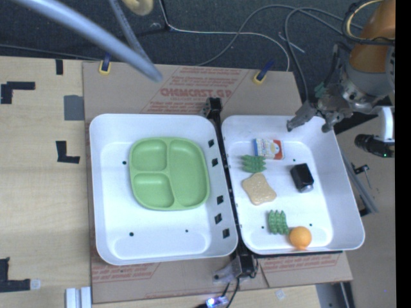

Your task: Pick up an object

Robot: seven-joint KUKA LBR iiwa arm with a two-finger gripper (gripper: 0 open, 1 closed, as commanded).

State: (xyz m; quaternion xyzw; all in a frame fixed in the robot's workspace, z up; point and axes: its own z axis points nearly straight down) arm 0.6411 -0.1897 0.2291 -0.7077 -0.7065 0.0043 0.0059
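Observation:
The right bin holds several small objects: a white, blue and red carton, a green leafy piece, a tan bread slice, a black block, another green piece and an orange. My gripper hovers above the bin's far right corner, open, its two grey fingers spread with nothing between them. It stands apart from every object, the carton being the closest.
The left bin holds a green divided plate. A black hinge strip runs between the bins. Cables trail over the dark surface behind. A grey pole crosses the top left.

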